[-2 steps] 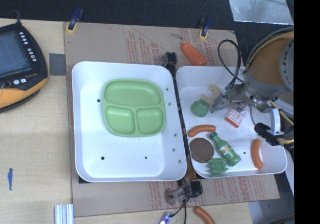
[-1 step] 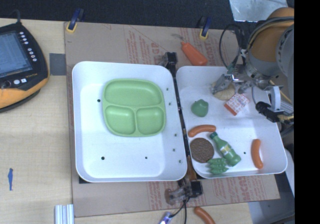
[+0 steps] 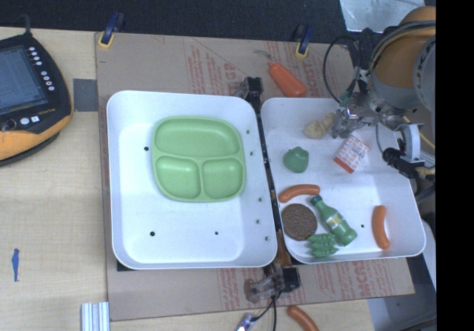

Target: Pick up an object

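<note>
The right bin [image 3: 392, 207] holds several toy foods: a tan piece [image 3: 317, 129], a green pepper [image 3: 296, 160], a red and white packet [image 3: 350, 153], a sausage [image 3: 298, 192], a brown cookie [image 3: 299, 221], a green bottle [image 3: 334, 221], a green leafy piece [image 3: 321, 246] and another sausage [image 3: 381, 226]. My gripper [image 3: 345, 124] hangs over the bin's far side, between the tan piece and the packet, with nothing visibly held. The arm's orange band [image 3: 404, 41] shows at the right.
The left bin [image 3: 133, 233] holds a green divided plate [image 3: 198, 158]. An orange carrot [image 3: 286, 79] lies on the cardboard behind the bins. Another sausage [image 3: 304, 318] lies in front. A teach pendant [image 3: 29, 100] sits at the left.
</note>
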You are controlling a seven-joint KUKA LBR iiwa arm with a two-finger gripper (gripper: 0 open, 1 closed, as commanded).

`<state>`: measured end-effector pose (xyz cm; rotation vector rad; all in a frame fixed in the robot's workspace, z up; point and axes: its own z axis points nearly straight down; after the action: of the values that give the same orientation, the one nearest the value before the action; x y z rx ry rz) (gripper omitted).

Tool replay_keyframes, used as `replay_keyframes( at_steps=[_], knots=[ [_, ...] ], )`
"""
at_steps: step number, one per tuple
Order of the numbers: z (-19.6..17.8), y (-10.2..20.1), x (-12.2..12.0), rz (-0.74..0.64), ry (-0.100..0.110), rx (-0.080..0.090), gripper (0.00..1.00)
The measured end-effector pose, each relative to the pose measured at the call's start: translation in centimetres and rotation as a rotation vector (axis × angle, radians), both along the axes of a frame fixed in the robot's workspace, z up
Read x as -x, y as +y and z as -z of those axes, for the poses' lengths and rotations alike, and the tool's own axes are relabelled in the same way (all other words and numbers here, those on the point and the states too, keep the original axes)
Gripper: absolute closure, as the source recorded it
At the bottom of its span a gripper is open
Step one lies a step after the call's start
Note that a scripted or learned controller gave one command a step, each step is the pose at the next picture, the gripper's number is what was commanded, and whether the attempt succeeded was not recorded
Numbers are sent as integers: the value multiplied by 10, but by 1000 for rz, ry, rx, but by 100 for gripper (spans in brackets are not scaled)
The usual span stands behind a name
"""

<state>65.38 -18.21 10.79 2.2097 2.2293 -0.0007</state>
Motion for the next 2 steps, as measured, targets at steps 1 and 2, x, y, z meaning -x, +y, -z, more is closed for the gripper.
replay_keyframes(
  at_steps=[1,2],
  knots=[
    [0,0,0,0,0,0,0],
    [-22,-2,56,5,5,-1,0]
  ],
)
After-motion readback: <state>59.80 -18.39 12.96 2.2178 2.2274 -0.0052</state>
